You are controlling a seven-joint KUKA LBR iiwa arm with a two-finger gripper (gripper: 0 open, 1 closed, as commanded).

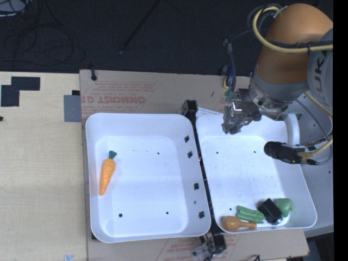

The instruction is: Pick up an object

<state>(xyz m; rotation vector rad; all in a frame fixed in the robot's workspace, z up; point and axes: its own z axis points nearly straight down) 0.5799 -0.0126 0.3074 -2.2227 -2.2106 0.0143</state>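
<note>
Camera view. The arm point(293, 48) enters from the right of the frame, orange band uppermost, wrist bent down toward the upper edge of the right bin point(255, 162). The end effector point(232, 125) hangs over the upper left part of that bin, close to the back rim and near the divider between the two bins. Nothing is visible between or beneath its tips; whether it is released or clenched I cannot tell at this angle.

Candidate objects, right bin: a cluster in the lower right of the frame, against the bin's front wall. It consists of a green bean-like piece point(250, 214), a tan pear-shaped piece point(237, 223) just below and touching it, a black block point(270, 210) lying tilted beside the green piece, and a green rounded item point(283, 204) touching the block on its right. Items are packed tightly; edges overlap.

Candidate object, left bin point(138, 145): a toy carrot point(106, 173) lies alone in the left part of the bin, leaf end toward the top of the frame, long axis nearly vertical in frame with a slight tilt.

Key relation: the cluster lies down-frame and slightly right of the end effector, inside the same bin, well apart from it. The carrot lies far to frame left, across the divider. Judgement: the cluster is the nearer target, but crowding makes a clean grasp doubtful; the carrot is isolated, and would want closing across its narrow width.
</note>
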